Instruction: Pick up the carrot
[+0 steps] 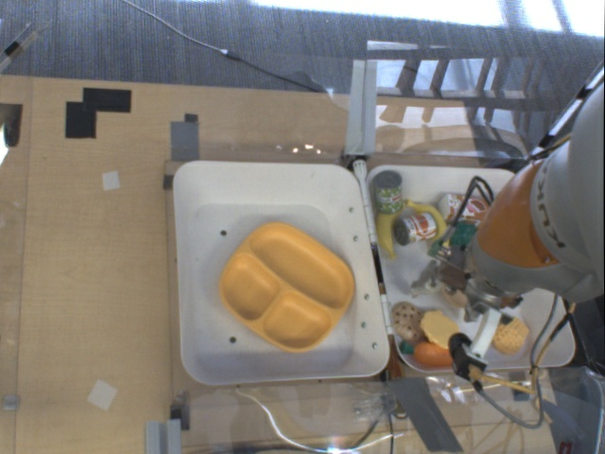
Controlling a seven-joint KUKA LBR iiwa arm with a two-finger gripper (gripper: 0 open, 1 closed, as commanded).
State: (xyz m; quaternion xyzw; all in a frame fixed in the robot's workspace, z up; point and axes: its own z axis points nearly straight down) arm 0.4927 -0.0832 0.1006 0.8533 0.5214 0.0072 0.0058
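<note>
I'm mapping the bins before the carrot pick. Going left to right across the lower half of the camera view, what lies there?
Yellow divided plate → chocolate-chip cookie → carrot → pale yellow speckled piece. The yellow wedge sits right above the carrot, so it is left out.

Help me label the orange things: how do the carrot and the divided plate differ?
The carrot lies in the right bin, near its lower left corner; the plate sits midway in the left bin. The carrot is small and deep orange; the plate is far larger and yellower. A cookie crowds the carrot; the plate lies alone. Both rest in white bins.
</note>
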